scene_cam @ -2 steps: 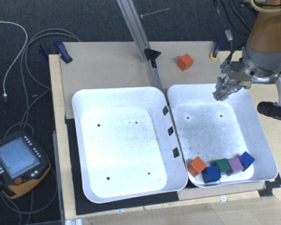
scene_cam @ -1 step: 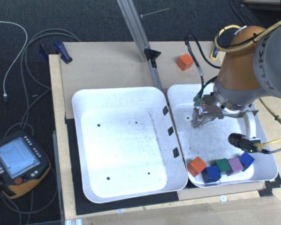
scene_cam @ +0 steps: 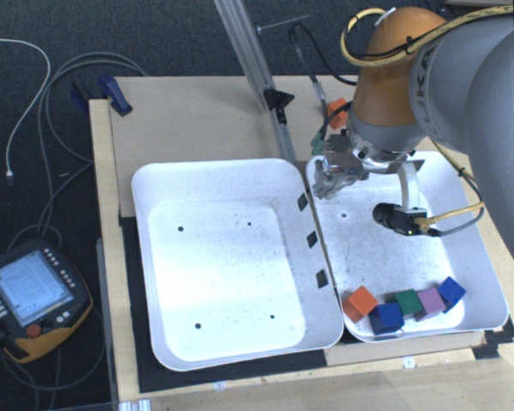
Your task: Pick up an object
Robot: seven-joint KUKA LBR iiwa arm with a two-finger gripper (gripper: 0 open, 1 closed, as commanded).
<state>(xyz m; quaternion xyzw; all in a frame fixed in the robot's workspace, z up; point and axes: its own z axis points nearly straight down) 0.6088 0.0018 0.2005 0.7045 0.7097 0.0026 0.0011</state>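
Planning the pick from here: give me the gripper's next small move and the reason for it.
Probably travel toward the near end of the right bin. The gripper sits at that bin's far left corner, by the divider, with nothing between its fingers, while the blocks cluster along the near wall: orange block, blue block, green block, pink block.

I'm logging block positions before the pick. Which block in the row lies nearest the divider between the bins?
The orange block, at the row's left end; the dark blue, green, pink and blue ones sit farther right.
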